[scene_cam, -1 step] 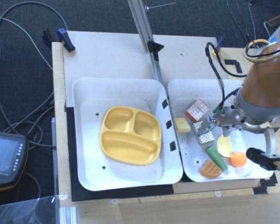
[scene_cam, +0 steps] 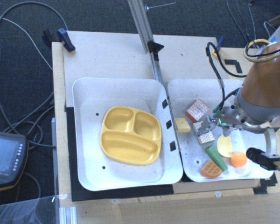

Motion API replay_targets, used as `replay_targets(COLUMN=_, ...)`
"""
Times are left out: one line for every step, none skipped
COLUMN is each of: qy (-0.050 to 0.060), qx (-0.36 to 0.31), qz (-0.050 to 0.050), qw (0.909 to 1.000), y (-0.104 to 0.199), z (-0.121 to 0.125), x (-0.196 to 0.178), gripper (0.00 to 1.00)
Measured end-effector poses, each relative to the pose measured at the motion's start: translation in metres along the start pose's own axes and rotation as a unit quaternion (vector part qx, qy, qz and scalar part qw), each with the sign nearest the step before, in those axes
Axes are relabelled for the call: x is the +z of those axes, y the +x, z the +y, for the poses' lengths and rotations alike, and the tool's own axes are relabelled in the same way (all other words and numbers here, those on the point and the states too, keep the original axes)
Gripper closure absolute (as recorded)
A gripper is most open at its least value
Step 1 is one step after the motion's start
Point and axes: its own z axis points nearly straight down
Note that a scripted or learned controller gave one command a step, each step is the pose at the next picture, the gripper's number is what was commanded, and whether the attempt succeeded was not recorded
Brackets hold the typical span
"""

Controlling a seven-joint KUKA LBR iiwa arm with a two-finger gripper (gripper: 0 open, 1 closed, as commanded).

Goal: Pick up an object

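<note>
Two shallow white bins side by side on the table (scene_cam: 107,55): left bin (scene_cam: 84,139) with a yellow divided plate (scene_cam: 130,135) lying flat near its middle, right bin (scene_cam: 189,167) crowded with small things. Grey arm with orange band (scene_cam: 263,85) in from the right, over the right bin's far-right part, hiding some of the bin floor beneath. Tool (scene_cam: 209,124) low over the bin's middle, just above a small speckled grey-and-white block (scene_cam: 205,136); impossible to tell how far open, or whether anything sits between the parts, since the metal blurs into the block below. Around it: a red-and-white patterned box (scene_cam: 196,110) touching or just beside the tool on the far side; a pale yellow block (scene_cam: 182,124) to the left, near the wall between the bins; a green stick-like piece (scene_cam: 216,157) slanting toward the near rim; a pale yellow disc (scene_cam: 225,146) just right of that; an orange ball (scene_cam: 239,159) beside the disc; a brown waffle-shaped piece (scene_cam: 211,169) at the near rim, touching the green piece's lower end. Black cable (scene_cam: 216,71) looping down from the table's far side to the wrist. Metal pole (scene_cam: 142,17) slanting over the seam between the bins, black clips along that seam. Blue clamp (scene_cam: 65,38) at the table's far-left corner, loose cables and a handheld screen unit (scene_cam: 7,157) on the floor to the left
</note>
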Motion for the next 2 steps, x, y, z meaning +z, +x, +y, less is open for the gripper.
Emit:
replay_targets(qy=0.004, qx=0.000, qz=0.001, qw=1.0000, y=0.003, z=-0.008, x=0.061, gripper=0.00)
replay_targets(qy=0.004, qx=0.000, qz=0.001, qw=1.0000, y=0.004, z=-0.009, x=0.114, gripper=0.00)
